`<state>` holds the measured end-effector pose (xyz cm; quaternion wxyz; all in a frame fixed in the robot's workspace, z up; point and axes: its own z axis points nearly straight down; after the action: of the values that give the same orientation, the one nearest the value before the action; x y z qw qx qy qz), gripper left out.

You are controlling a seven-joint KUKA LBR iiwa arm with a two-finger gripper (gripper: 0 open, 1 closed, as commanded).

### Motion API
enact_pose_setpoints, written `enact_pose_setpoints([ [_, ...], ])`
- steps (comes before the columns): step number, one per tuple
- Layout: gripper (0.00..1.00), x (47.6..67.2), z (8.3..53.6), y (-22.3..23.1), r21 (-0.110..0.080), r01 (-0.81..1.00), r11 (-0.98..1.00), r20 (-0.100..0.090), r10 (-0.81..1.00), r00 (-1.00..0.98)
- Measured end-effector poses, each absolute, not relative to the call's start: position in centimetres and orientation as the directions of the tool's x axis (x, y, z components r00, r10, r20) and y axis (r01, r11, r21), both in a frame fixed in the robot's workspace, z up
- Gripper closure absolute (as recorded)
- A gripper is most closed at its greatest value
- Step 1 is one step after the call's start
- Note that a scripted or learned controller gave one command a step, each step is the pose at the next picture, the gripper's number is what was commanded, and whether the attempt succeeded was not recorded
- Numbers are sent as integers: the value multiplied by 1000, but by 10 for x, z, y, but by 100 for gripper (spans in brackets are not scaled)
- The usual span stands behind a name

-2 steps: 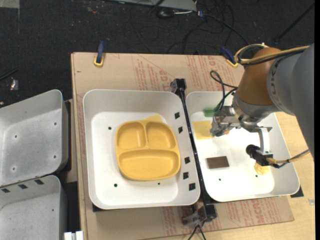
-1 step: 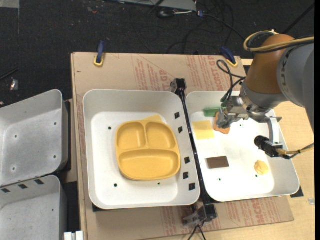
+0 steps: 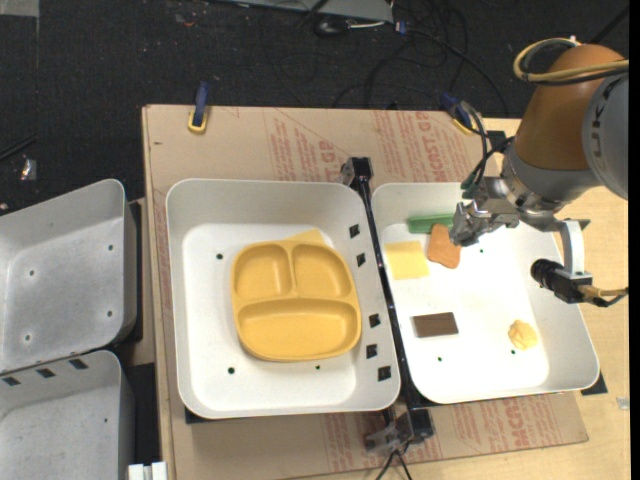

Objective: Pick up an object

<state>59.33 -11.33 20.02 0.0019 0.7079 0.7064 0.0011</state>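
Note:
The right bin holds several small things. An orange piece lies near the bin's upper left, next to a pale yellow block. A green strip sits just behind them. A brown rectangle lies lower down, and a small yellow lump rests at the lower right. My gripper hangs low over the bin, just above and to the right of the orange piece, close to it or touching its top edge.
The left bin carries a yellow divided plate. A black divider runs between the two bins. Grey metal trays lie off the bench to the left. The arm's cable and fitting hang over the right bin's right side.

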Motion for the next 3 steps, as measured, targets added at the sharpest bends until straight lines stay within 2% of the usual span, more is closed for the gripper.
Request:
enact_pose_setpoints([
  [1, 100, 594, 211, -113, 2, 1000, 1, -1, 1000, -1],
  [2, 100, 590, 218, -51, 0, 1000, 8, 2, 1000, -8],
  [3, 100, 574, 222, -7, -2, 1000, 7, 2, 1000, -7],
])
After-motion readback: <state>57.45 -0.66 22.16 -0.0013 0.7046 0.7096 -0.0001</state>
